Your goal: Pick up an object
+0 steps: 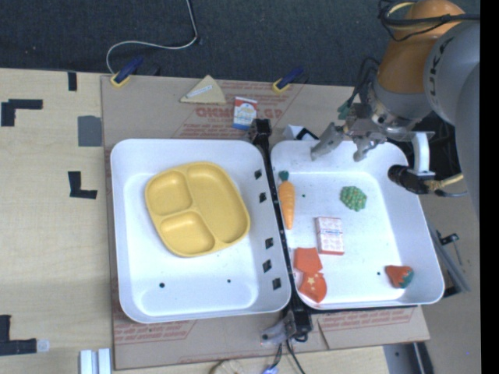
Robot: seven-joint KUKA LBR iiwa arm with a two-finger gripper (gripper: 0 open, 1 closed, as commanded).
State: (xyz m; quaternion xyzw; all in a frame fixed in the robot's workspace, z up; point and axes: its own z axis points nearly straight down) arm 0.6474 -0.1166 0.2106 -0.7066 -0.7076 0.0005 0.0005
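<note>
Where writing blurs, carton (330,235), end effector (345,146) spread

We see the grey arm with its orange band (437,45) cut off by the right and top edges, so its base stays out of sight, and the thin white cable (187,10) leaves the picture at the top. The print on the small red-and-white box (330,235) in the right white bin (417,232) is too small for us to read, as is that on the red, white and blue carton (245,113) beyond the bins
</note>
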